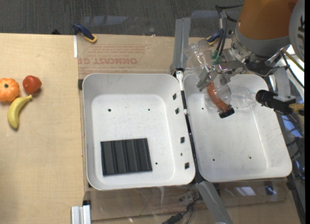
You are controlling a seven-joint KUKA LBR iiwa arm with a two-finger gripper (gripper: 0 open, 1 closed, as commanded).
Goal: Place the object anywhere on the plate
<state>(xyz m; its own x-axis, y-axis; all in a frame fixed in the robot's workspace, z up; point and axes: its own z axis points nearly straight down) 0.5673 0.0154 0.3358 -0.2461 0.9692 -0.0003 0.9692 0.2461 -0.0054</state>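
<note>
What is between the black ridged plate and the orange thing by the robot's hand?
From the overhead camera: bare white floor of the left bin, then both bins' meeting rims, between the black ridged plate and the orange-red object.

You had one fixed camera above the bench (38, 169), looking down at a slant, mid-range. It took in both white bins (92, 121) side by side; the arm (266, 9) came in from frame right.

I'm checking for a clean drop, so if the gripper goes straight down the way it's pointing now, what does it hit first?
Probably the bare white floor of the right bin. The gripper points down with a reddish sausage-shaped object between its fingers; its height above the floor is unclear.
</note>
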